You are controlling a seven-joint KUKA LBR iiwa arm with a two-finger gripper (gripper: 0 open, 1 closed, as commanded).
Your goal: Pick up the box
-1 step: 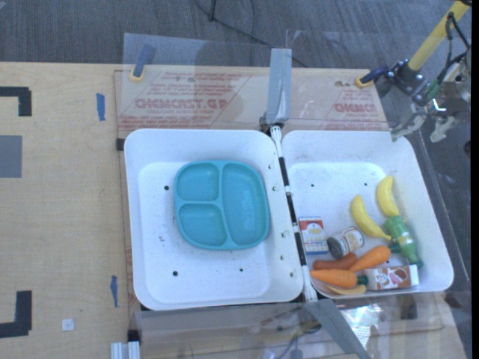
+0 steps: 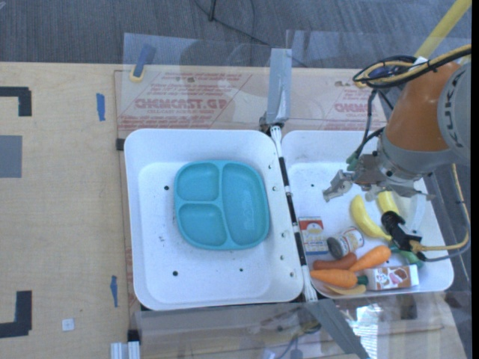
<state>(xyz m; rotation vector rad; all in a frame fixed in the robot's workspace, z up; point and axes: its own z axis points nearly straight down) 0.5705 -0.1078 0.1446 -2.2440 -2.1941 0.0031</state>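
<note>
in the camera view, the grey arm with its orange band point(image 2: 423, 111) reaches in from the right and hangs over the right bin point(image 2: 299, 149). the gripper point(image 2: 338, 187) sits above the bare upper part of that bin, its fingers spread apart with nothing between them. the box point(image 2: 311, 233), small and white with a red top, lies near the bin's left wall, below and a little left of the gripper and apart from it. just right of the box lies a small tin can point(image 2: 349, 241) on its side. a banana point(image 2: 364, 216) lies right of the gripper's tips, and a yellow piece point(image 2: 388, 201) sits just beside it, partly under the wrist. two carrots point(image 2: 352, 264) and a juice carton point(image 2: 392, 277) crowd the bin's lower edge. the left bin point(image 2: 150, 223) holds a teal divided plate point(image 2: 222, 204), lying flat near its middle.
</note>
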